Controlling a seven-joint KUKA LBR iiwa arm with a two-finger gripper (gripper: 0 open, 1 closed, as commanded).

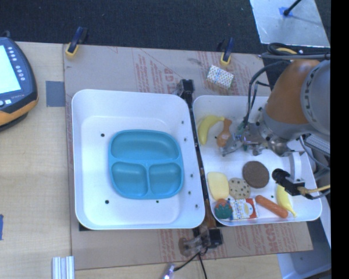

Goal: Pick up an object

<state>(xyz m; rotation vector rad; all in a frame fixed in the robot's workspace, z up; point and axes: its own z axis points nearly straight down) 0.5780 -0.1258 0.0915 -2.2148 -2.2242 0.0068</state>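
Your claw (242,142) sits low in the right bin (314,214), centre right of the frame, by the orange-brown toy (223,136); you cannot tell what it grips. Settle squarely over that toy, avoiding the banana (206,128) and brown disc (256,174) below.
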